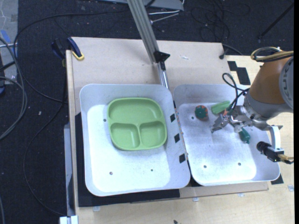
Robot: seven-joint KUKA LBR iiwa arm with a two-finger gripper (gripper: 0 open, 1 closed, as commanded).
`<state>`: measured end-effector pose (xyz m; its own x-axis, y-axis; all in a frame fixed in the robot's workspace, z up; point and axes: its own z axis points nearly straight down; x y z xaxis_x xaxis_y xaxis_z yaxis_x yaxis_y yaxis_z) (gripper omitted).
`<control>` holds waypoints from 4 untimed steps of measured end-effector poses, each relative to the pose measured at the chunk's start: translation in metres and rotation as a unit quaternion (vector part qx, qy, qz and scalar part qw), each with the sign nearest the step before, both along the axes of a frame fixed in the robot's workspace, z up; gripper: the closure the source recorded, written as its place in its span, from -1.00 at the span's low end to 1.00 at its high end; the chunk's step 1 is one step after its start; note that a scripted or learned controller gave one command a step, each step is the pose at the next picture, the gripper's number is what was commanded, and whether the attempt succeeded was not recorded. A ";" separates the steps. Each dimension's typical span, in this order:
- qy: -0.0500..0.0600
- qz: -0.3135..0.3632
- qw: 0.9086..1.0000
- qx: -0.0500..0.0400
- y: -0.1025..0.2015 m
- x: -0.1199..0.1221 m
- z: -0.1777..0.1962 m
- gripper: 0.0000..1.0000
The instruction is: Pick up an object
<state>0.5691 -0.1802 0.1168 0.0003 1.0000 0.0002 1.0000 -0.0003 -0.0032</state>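
Right bin (224,169) — loose items for picking, gripper (218,125) low among them.
Small round green-and-red object (201,112), light green piece (219,108) and dark green piece (244,135) lie scattered near the gripper, none between its fingers; jaw state cannot be told. Left bin (126,171) holds a green divided plate (137,123) — likely a separate drop area.

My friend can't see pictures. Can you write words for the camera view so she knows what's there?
A grey robot arm's hand hovers over the right white bin, near a small red-and-green ball and a light green block. The left white bin holds a light green divided plastic plate.
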 end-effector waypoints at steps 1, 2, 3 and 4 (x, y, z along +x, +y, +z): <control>-0.002 0.000 1.000 -0.001 0.000 0.001 0.013 1.00; -0.004 0.000 1.000 -0.001 -0.002 -0.008 0.067 1.00; -0.004 0.001 1.000 -0.001 -0.003 -0.007 0.107 1.00; -0.001 0.003 1.000 0.000 0.043 -0.009 0.101 1.00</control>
